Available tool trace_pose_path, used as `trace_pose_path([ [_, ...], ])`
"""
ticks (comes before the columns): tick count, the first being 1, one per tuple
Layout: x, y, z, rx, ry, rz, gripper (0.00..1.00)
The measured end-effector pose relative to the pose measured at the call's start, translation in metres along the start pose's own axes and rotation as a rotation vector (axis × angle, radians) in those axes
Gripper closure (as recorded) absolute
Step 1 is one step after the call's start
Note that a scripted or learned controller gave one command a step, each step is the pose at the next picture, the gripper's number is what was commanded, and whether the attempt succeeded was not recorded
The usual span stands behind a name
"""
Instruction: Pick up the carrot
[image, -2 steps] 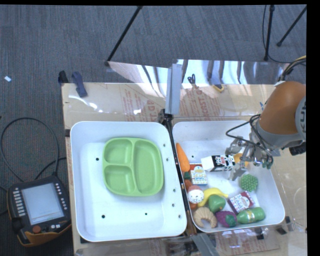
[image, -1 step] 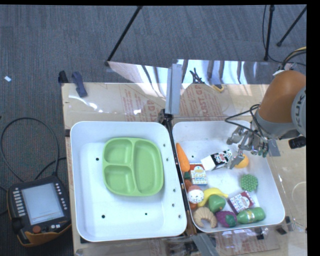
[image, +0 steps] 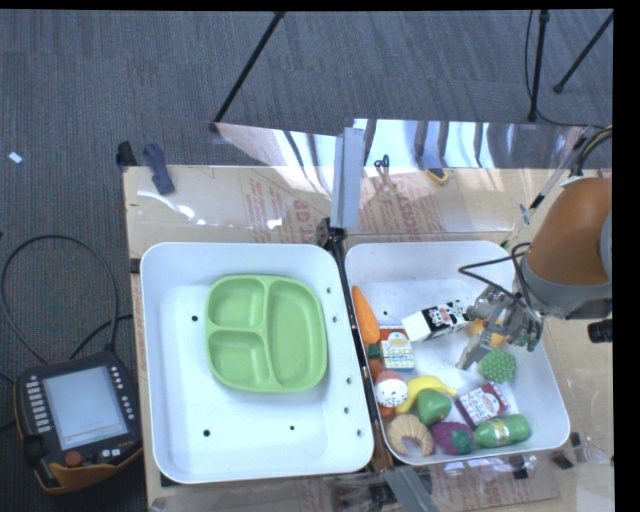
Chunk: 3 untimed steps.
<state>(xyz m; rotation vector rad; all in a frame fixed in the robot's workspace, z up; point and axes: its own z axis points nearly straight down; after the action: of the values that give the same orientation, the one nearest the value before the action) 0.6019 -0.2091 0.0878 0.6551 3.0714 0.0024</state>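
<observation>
Two shallow white bins side by side on one bench: left bin and right bin, meeting at a central divider.

In the left bin, one green divided plate with three compartments, lying near the bin's middle, slightly toward twelve o'clock.

In the right bin, a heap of toy food crowded toward the six and nine o'clock sides:
- One carrot, orange, lying along the nine o'clock wall just beside the divider, tip toward twelve o'clock, apart from the gripper
- One small carton with a blue and yellow label, touching the carrot's lower end
- One black-and-white box near the bin's middle, at three o'clock of the carrot
- One white egg-like ball, below the carton
- One banana, yellow, at three o'clock of the ball
- One green pepper-like piece, just under the banana
- One tan bagel-shaped piece at six o'clock
- One purple piece beside it
- One red packet
- One green bottle-shaped piece toward five o'clock
- One green knobby ball at three o'clock

One grey arm with orange band, reaching in from three o'clock. One gripper low over the bin's three o'clock part, just above the knobby ball; fingers spread apart, nothing between them
</observation>
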Motion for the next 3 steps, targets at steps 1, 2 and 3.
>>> trace_pose_path([
  [1,0.02,-0.008,-0.003,0.0,0.0,0.051,1.0],
  [2,0.019,-0.006,-0.013,0.0,-0.001,0.046,1.0],
  [3,0.019,0.014,-0.06,0.002,0.008,-0.053,1.0],
])
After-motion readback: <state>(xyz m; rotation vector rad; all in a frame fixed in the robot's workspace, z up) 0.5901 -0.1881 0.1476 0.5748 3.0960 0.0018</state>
